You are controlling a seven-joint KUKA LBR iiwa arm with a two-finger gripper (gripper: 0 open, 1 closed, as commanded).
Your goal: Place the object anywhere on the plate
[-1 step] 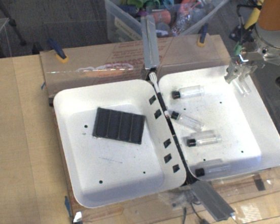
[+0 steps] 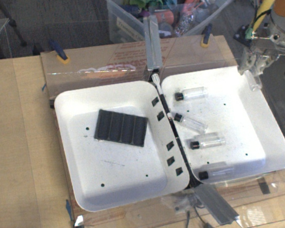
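I am hovering my gripper [image 2: 254, 70], grip state unclear, judging the clear vials [image 2: 191, 94] light, slippery, best pinched mid-body for the dark plate [image 2: 121, 128].

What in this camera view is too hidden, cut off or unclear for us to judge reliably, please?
- Gripper: blurred at the camera view's right edge, so its finger state is unreadable.
- Fourth vial: clear body blends into the right bin's white wall; outline uncertain.
- Dark plate: surface detail too small.
- Toy tub: cut off by the top edge.
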